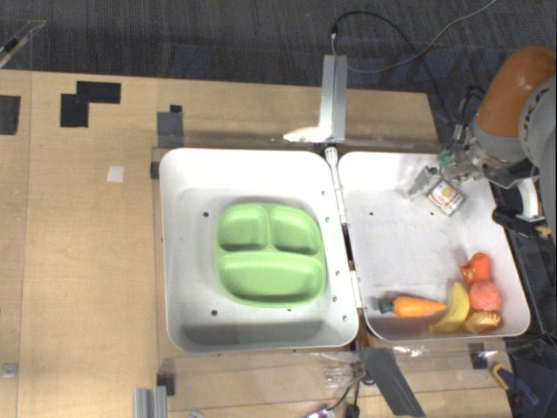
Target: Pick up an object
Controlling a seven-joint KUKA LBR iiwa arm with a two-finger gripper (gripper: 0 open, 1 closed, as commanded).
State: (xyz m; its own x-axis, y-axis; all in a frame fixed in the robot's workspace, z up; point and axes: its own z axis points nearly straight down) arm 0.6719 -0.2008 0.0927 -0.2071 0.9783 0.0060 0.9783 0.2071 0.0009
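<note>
I see the small pale packet with a yellow label [446, 198] at the right bin's [383, 242] far corner, just under my hand [439, 179]; I cannot tell its grip, so nothing looks lifted yet.

Light wooden tabletop [78, 233], black tape marks [87, 101] at left, dark grey carpet floor [174, 16] beyond — black cable [409, 46] trailing across it

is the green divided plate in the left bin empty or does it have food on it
Empty: the green plate shows three bare compartments; the toy foods lie in the right bin.
</note>
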